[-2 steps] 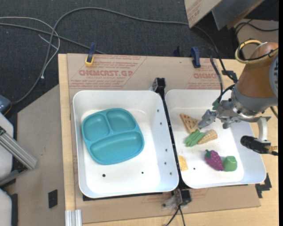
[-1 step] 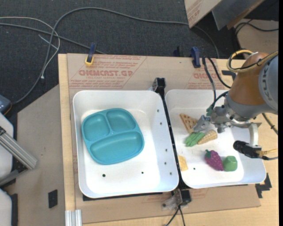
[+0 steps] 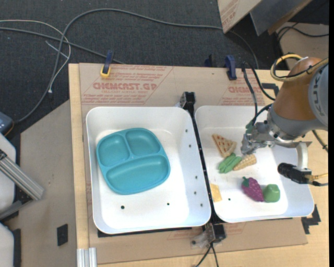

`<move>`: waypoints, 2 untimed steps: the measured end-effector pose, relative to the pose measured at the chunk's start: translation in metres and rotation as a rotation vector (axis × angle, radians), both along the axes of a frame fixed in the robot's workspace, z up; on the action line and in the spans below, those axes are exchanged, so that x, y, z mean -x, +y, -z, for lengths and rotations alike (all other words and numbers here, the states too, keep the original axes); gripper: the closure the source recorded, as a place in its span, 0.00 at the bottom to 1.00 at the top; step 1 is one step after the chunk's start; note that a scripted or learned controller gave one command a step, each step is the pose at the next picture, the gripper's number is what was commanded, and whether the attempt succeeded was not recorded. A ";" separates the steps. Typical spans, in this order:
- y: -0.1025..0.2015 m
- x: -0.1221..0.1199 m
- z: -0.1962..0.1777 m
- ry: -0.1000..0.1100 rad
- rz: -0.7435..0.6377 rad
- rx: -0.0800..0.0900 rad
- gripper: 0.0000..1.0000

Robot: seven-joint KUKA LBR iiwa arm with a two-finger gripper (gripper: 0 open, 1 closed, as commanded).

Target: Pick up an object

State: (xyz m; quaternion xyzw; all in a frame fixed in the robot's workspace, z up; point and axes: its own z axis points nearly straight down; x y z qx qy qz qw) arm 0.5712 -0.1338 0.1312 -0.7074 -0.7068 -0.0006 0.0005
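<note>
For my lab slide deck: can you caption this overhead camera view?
Arm's claw lowered over toy food in the right bin; teal divided plate in the left bin.

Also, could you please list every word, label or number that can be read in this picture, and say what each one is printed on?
"CHEMCAST GP", red, on the brown sheet behind the left bin.
Red print on that sheet behind the right bin: partly hidden, unreadable.
Red print on the cardboard box at the top edge: too small to read.
</note>
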 end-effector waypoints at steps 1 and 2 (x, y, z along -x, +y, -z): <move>0.000 0.001 -0.064 -0.007 -0.002 0.003 1.00; 0.000 0.000 -0.100 -0.005 -0.002 0.003 1.00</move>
